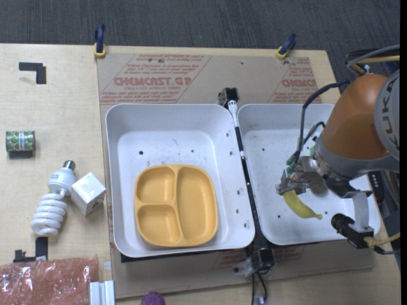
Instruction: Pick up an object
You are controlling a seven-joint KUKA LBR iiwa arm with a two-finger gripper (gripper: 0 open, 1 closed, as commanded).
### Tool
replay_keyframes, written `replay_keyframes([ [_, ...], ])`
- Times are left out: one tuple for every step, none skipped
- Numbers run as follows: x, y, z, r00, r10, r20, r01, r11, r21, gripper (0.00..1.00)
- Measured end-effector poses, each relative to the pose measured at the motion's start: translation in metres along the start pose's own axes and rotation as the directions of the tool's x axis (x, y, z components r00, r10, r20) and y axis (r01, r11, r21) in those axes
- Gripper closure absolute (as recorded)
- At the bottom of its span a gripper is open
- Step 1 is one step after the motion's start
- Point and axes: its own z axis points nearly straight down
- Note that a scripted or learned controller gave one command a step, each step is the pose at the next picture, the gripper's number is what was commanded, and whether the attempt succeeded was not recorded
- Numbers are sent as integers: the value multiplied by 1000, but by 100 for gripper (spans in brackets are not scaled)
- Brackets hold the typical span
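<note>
Banana [303,206] lies flat on the floor of the right bin [267,164], near its front edge, pointing toward the front-right. Arm reaches in from the right; the gripper [294,184] sits low over the banana's upper-left end, touching or just above it — cannot tell which. Jaws: cannot tell whether wide, narrow or closed on anything; the wrist and cables hide them. No part of the banana shows between them.

Risks from here, as judgement:
- Contact is at the tip, not the middle. A grip there is off balance, so the banana may pivot and drop out on lift.
- Curved, smooth skin — the banana can squirt sideways as the jaws close, sliding toward the front wall.
- If the gripper comes down too far it presses fruit against the bin floor and skids instead of gripping.
- Banana lies close to the front wall; a nudge puts it against the rim where the jaws have less room.

Left bin [121,170] holds a yellow tray [176,204], well apart from the work. Bulb [52,201], a white cube [88,193] and a green can [20,142] sit on the tabletop to the left, out of play.
</note>
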Motion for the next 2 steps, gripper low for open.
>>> replay_keyframes([
  [6, 23, 0, 1000, -2, 0, 2, 1000, -1, 100],
  [22, -2, 0, 1000, -1, 0, 1, 1000, 0, 100],
])
